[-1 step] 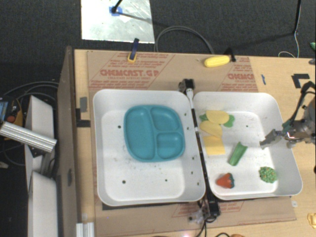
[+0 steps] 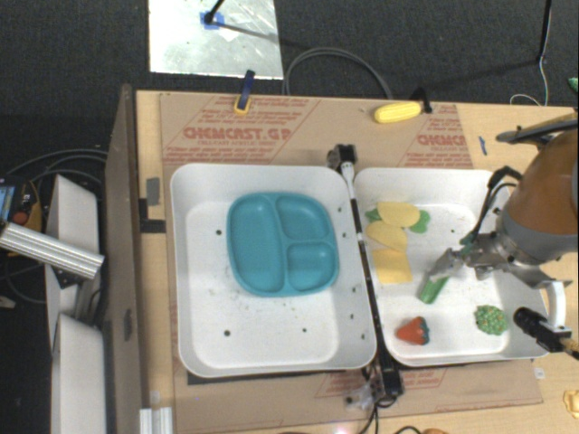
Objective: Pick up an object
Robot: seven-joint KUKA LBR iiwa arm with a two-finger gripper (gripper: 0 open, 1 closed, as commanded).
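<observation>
The long green toy vegetable (image 2: 432, 288) lies in the right white bin (image 2: 452, 186), just under the end effector (image 2: 450, 263); I cannot tell its grip. The brown cardboard surface (image 2: 298, 125) sits over a dark floor (image 2: 63, 52).

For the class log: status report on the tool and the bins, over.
Tool low over right bin, at green stick-shaped piece. No grasp visible. Yellow pieces close beside it. Blue tray in left bin.

Plate (image 2: 280, 244) in left bin (image 2: 194, 333); toys right.

A robotics lab: loose cables (image 2: 327, 60) trail over dark carpet (image 2: 72, 52), and a cardboard-covered tabletop (image 2: 298, 125) carries two white bins (image 2: 194, 242).
</observation>
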